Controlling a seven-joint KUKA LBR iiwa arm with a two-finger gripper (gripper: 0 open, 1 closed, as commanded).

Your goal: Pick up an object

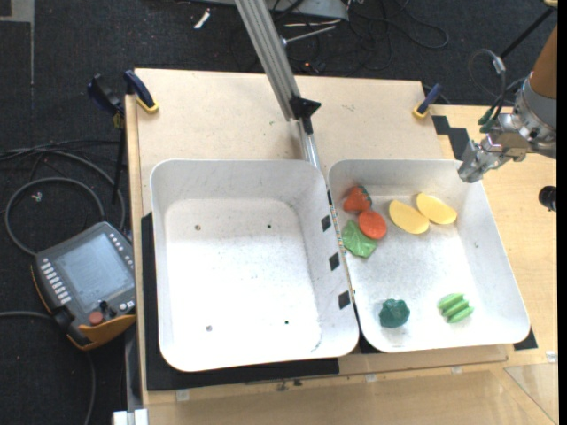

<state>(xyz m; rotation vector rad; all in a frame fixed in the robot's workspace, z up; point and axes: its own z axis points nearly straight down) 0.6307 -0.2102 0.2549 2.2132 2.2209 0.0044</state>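
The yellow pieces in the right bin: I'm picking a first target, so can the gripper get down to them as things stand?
Probably yes. The gripper hangs at the right bin's far right rim, and the yellow pieces lie nearby with open floor around them.
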